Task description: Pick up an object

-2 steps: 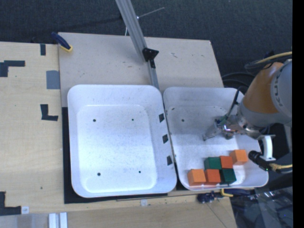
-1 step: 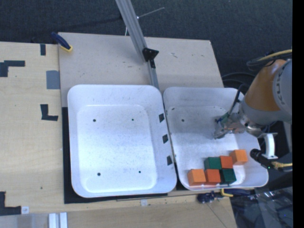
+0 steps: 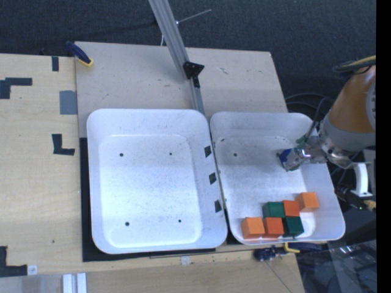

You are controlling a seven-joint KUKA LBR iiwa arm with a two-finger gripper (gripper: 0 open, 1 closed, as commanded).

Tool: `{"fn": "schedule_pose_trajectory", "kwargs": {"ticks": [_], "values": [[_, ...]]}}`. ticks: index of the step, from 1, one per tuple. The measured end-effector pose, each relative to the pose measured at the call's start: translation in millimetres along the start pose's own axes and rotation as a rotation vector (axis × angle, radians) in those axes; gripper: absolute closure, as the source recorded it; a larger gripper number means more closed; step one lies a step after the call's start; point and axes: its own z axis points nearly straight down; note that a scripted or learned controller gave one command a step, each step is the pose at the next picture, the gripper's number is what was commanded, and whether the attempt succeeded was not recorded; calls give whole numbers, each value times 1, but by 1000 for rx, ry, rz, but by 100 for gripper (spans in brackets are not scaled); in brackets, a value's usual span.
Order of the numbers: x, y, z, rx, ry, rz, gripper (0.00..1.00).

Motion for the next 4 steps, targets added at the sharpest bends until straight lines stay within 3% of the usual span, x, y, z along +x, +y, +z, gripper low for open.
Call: {"fn": "schedule_pose_trajectory", "kwargs": {"ticks": [1,3,4], "values": [[-4,10,-57,-3,-1,-2,100],[0,7,-140,-1,0,-2,100],[49,29,-138,2,2,-6,100]]}}
